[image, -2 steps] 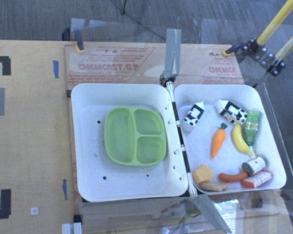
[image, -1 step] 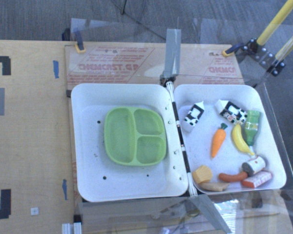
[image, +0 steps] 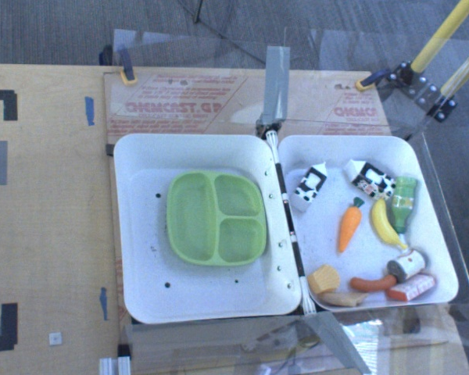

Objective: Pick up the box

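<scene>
The right bin (image: 430, 209) holds several small toy items. A flat red and white box (image: 412, 288) lies at its front right corner, touching a small grey and white can (image: 406, 264). Two cow-patterned cartons are also there: one (image: 310, 184) near the bin's left wall, the other (image: 373, 180) at the back, lying tilted. None of them has anything resting on top.
Also in the right bin: a carrot (image: 349, 225), banana (image: 385, 223), green pouch (image: 403, 198), red sausage (image: 372, 283), orange block (image: 324, 278) and tan bread piece (image: 342, 298). A green divided plate (image: 216, 218) lies in the left bin (image: 133, 233). Yellow-handled clamps (image: 422, 76) stand at the back right.
</scene>
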`<state>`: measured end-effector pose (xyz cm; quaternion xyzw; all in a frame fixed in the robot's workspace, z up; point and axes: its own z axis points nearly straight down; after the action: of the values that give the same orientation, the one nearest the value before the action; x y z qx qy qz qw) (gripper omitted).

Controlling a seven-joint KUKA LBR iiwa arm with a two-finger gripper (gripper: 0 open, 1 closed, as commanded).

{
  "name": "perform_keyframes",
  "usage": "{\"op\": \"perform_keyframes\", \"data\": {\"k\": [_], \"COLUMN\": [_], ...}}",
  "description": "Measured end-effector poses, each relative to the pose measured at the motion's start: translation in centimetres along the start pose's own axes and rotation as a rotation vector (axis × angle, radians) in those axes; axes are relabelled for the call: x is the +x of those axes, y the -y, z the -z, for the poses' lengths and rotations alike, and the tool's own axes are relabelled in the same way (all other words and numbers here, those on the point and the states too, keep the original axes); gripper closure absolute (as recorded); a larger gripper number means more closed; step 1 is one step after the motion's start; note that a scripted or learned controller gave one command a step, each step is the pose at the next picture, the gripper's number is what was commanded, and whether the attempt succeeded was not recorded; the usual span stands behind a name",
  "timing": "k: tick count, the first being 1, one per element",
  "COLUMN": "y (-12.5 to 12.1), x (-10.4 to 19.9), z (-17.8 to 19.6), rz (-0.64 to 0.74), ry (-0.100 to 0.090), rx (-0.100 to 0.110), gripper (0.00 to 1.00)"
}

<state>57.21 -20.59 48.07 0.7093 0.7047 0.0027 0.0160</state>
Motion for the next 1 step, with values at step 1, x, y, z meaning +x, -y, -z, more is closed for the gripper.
{"op": "perform_keyframes", "data": {"k": [1], "y": [-0.17], "x": [0.08], "z": [1.18], "rz": [0.003], "ry": [0.004], "rx": [-0.006], "gripper": [1.0]}}
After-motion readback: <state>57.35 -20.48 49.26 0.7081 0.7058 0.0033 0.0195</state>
